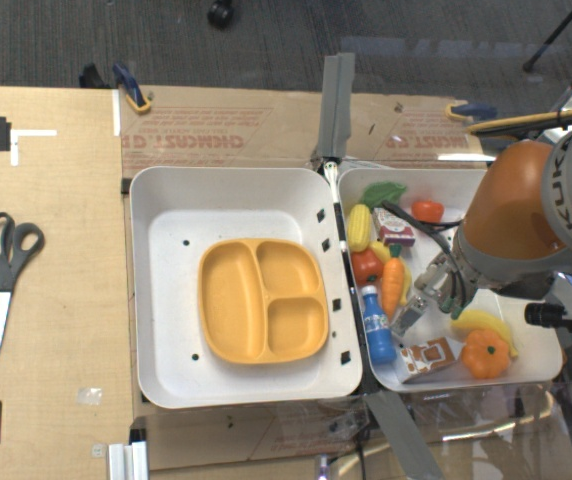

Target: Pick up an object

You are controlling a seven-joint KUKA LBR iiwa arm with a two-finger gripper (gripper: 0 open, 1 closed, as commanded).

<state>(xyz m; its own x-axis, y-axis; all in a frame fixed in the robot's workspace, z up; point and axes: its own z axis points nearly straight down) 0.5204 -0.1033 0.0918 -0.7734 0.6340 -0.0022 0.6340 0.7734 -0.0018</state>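
Observation:
The right bin (526, 373) holds several toy foods. A corn cob (359, 226), a red pepper (366, 265), a carrot (394, 283) and a blue bottle (375, 326) line its left side. A banana (483, 322), an orange pumpkin (486, 354) and a brown carton (427, 358) lie near its front. My gripper (421, 306) hangs low over this bin, just right of the carrot and the bottle and above the carton. I see nothing held in it. The arm's orange band covers the bin's right part.
The left bin (166, 268) holds a yellow divided plate (264, 298). A green leaf (384, 193), a red tomato (427, 209) and a small purple box (398, 232) lie at the right bin's back. Scissors (6, 258) rest on the bench at far left.

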